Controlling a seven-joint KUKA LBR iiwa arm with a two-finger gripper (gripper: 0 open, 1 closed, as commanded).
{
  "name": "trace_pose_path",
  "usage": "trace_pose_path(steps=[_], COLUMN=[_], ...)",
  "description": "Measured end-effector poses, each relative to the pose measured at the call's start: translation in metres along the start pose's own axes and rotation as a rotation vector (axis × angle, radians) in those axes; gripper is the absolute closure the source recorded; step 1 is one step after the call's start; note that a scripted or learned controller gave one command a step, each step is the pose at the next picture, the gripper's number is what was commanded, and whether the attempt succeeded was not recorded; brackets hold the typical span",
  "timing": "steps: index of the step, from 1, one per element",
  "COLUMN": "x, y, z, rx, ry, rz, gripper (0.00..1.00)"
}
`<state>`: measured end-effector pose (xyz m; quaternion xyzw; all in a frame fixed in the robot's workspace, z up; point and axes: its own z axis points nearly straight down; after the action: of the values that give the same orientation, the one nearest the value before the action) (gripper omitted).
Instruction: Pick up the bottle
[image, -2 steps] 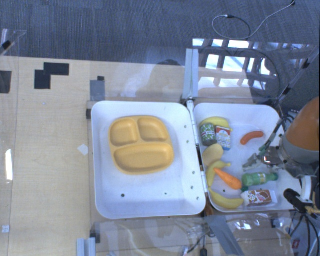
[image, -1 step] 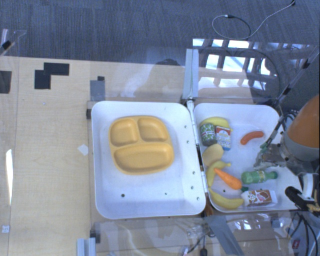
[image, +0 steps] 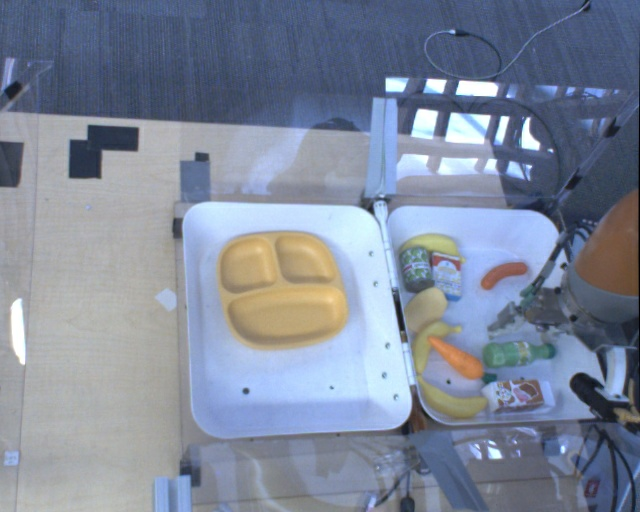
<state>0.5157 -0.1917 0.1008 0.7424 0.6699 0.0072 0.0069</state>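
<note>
Green plastic bottle (image: 517, 352) lies unheld just below the two-finger gripper (image: 512, 316), jaw state indeterminable; approach stage, descent required next.

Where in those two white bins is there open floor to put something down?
Left bin: bare floor in front of and beside the yellow tray. Right bin: a patch behind the sausage. Its left side is crowded with bananas, carrot and can; the gripper hovers above the green bottle.
</note>
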Motion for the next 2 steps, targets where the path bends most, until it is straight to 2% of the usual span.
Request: trace_pose_path(steps=[1,2], x=[0.031,0.034], y=[-0.002,0.001], z=[0.011,0.000], rx=[0.007,0.000], ry=[-0.003,0.000], rz=[0.005,0.001], gripper=[0.00,1.00])
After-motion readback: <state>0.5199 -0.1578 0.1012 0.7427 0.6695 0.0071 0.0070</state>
